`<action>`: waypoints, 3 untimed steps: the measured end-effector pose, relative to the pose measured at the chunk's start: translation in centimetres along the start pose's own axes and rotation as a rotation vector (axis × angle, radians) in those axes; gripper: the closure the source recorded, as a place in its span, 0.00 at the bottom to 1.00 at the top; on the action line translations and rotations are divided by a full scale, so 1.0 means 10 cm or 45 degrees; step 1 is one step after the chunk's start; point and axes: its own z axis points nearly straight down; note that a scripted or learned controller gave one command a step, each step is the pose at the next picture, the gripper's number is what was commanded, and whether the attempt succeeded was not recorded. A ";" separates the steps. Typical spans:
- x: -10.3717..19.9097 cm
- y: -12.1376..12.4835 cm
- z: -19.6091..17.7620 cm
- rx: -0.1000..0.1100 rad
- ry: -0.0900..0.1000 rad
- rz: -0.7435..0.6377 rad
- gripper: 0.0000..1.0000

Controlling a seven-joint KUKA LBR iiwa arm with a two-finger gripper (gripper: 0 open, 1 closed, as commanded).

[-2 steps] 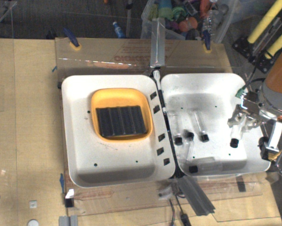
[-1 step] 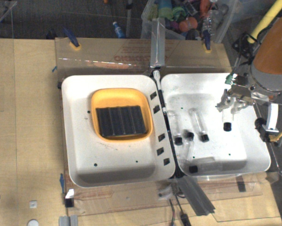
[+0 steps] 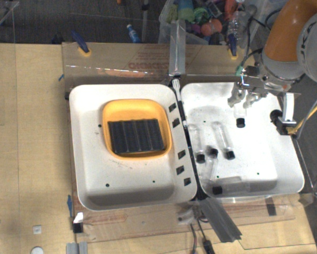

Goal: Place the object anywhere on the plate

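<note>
My end effector [image 3: 244, 97] hung over the far part of the right bin [image 3: 285, 169], well apart from the plate [image 3: 111, 109]. From above I could not tell whether it was apart or together, and I saw nothing held in it.

The yellow plate sat in the left bin [image 3: 85, 169], and a dark ridged block [image 3: 136, 135] lay flat on it, inside the rim. I judged that block to be the task's object, and so the placing looked done.

The first risk was my own misreading. If I took the job as unfinished, I might go after a small black piece [image 3: 240, 122] lying just beside my end effector. I might also go after the clear pieces with dark ends [image 3: 220, 139] nearer the middle of the right bin. The clear ones were hard to make out against the white floor, so a grasp there could easily close on nothing.

The second risk lay in crossing over. The raised divider [image 3: 179, 132] stood between the bins, and a low pass could catch it.

The third risk was at the plate itself. A descent onto the block could push it up the rim or tip the plate. That might slide the block off into the bin and undo the result. Staying high and clear of the left bin seemed safest.
</note>
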 end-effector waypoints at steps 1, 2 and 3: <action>0.13 0.19 -0.26 -0.002 -0.001 -0.073 1.00; 0.17 0.19 -0.52 -0.003 -0.001 -0.158 1.00; 0.04 0.21 -0.78 -0.004 -0.001 -0.365 1.00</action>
